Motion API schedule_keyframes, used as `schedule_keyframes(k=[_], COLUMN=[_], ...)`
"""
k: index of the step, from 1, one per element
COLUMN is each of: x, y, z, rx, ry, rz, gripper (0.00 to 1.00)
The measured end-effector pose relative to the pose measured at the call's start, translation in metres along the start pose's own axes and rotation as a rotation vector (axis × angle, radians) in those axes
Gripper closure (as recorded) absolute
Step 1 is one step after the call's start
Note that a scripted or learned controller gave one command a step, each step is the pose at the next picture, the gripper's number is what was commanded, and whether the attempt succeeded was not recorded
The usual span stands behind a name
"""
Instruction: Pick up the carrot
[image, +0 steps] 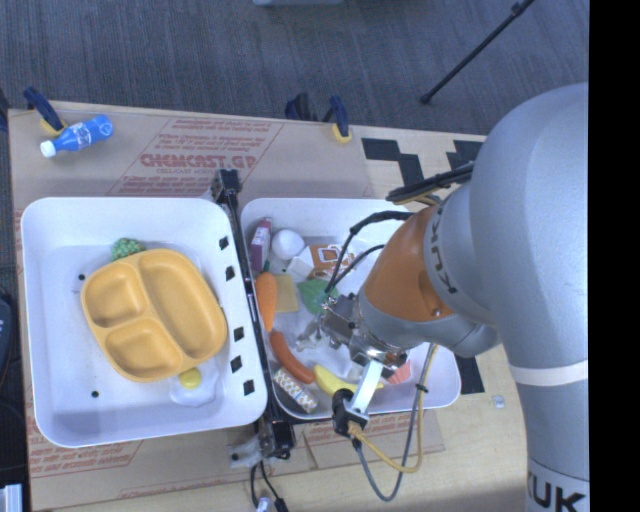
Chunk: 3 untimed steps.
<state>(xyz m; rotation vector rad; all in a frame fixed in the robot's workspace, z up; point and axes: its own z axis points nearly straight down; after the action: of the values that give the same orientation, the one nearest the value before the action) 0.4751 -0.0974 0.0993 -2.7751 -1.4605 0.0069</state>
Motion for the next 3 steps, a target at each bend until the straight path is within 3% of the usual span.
schedule_keyframes(k=[1,2,3], x=[0.075,0.129,0.151], y=[-0.013,0.034,0.014], z=[-0.092,-0.092,-0.092], rx=[-0.002,-0.001,-0.003], ry=[0.002,0.000,0.000], rz=[-0.023,0.021,0.293], gripper=[0.00,0.00,0.00])
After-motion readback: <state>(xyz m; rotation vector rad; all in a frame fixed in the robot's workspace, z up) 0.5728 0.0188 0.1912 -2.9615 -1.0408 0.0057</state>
